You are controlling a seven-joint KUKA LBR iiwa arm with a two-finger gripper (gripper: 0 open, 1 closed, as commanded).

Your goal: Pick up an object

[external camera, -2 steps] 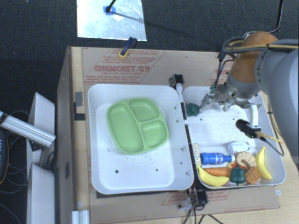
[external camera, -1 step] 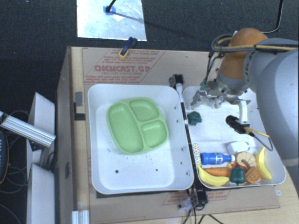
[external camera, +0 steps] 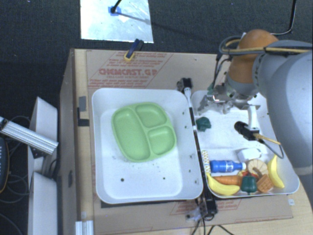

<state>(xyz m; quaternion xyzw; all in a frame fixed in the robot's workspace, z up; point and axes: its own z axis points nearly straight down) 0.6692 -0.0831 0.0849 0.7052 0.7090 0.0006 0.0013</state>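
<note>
Jaws' state unclear, gripper (external camera: 213, 101) over right bin (external camera: 288, 177), dark green toy (external camera: 203, 123) nearby

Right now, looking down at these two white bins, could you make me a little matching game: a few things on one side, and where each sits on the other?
Things:
1. green divided plate
2. dark green toy
3. blue and white bottle
4. banana

Places:
A. near front corner of the right bin
B. middle of the left bin
C. right bin, by the divider, toward the back
D. right bin, just behind the banana

Pairs: 1-B, 2-C, 3-D, 4-A
</note>
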